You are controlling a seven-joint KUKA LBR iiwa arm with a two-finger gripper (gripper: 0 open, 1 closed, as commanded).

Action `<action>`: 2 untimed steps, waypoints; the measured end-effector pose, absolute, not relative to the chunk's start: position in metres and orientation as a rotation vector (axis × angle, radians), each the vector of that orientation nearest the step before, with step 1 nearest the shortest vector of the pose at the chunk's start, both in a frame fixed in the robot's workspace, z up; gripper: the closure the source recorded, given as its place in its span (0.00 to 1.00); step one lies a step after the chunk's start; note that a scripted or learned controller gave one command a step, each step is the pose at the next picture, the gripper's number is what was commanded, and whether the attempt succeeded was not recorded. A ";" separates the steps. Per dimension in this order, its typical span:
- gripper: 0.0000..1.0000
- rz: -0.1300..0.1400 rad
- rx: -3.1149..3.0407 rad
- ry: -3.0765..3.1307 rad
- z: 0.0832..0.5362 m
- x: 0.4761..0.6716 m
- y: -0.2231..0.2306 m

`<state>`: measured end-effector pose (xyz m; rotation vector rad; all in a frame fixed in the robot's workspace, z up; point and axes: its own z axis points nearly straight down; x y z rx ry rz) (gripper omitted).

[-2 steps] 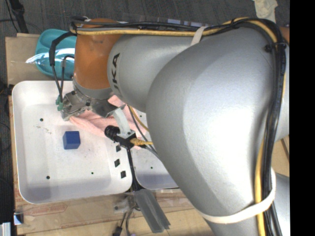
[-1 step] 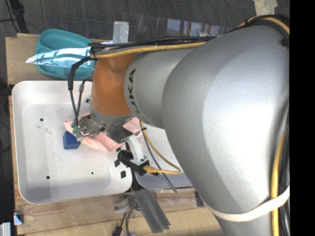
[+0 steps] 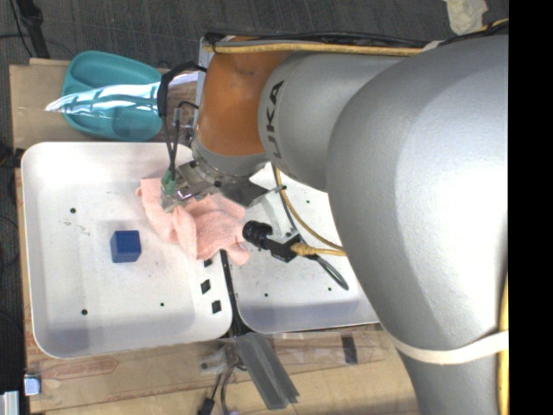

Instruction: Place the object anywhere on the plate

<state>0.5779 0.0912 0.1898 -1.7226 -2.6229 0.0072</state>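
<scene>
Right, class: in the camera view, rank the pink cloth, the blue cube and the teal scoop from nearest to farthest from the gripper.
1. Pink cloth: directly under the gripper, straddling the edge between the two bins.
2. Blue cube: in the left bin, to the lower left of the gripper.
3. Teal scoop: outside the bins, beyond the left bin's far edge.

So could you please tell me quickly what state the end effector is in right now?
End effector: down on the pink cloth in the left bin; open or closed cannot be told.
</scene>
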 end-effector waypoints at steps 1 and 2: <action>1.00 0.011 -1.863 -2.524 0.159 0.608 0.150; 1.00 0.013 -1.884 -2.508 0.114 0.549 0.208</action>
